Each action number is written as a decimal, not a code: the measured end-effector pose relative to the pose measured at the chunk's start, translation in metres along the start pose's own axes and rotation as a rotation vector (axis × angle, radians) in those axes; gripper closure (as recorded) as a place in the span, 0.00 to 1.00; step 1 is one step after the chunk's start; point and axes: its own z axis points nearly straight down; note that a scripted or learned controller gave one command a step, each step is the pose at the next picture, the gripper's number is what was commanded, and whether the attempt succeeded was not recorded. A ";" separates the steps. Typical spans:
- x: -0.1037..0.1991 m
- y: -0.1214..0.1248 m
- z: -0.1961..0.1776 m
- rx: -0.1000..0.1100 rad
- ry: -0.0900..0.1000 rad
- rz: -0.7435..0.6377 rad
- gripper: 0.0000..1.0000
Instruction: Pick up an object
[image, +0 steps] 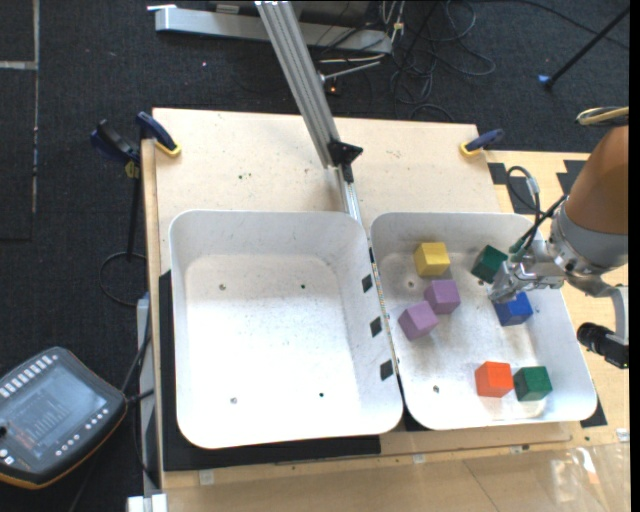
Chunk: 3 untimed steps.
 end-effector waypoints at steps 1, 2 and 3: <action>0.000 0.002 -0.049 0.000 -0.001 0.000 1.00; 0.000 0.003 -0.050 0.005 0.001 0.000 1.00; 0.053 0.008 -0.047 0.007 0.004 -0.005 1.00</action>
